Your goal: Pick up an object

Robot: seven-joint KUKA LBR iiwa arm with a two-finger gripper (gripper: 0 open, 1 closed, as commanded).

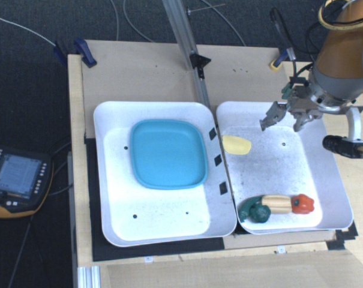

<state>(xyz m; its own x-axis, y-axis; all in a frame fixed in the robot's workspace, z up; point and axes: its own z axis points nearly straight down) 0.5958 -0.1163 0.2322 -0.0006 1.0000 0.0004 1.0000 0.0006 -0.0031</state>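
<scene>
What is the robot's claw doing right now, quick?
Gripper: open, holding nothing, above the right bin.

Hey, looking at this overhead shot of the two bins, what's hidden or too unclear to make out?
- Claw: small and dark, so whether it touches the right bin or hovers is unclear.
- Arm: cut off by the top and right edges.
- Green object, tan piece, red piece: too small to tell if joined.
- Yellow object: blurred, identity unclear.
</scene>
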